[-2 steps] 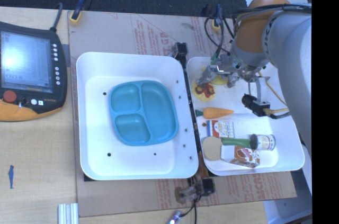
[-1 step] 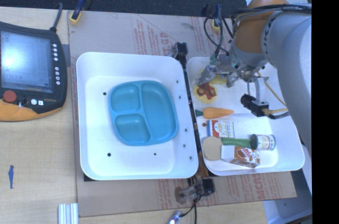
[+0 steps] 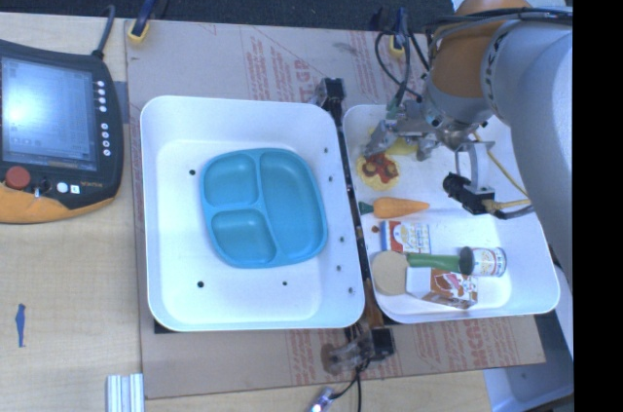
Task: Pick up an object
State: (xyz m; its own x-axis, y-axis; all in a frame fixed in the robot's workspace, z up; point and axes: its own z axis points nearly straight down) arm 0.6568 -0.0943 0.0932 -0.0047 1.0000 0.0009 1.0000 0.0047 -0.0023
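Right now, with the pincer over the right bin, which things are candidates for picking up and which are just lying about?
For the job:
- pincer, low over the right bin
- yellow and red toy
- carrot
- small carton
- can
- wooden spoon

Lying about:
- blue divided plate in the left bin
- control tablet on the bench

a robot lab: teach pendant (image 3: 54,137), taped cardboard bench (image 3: 253,59).
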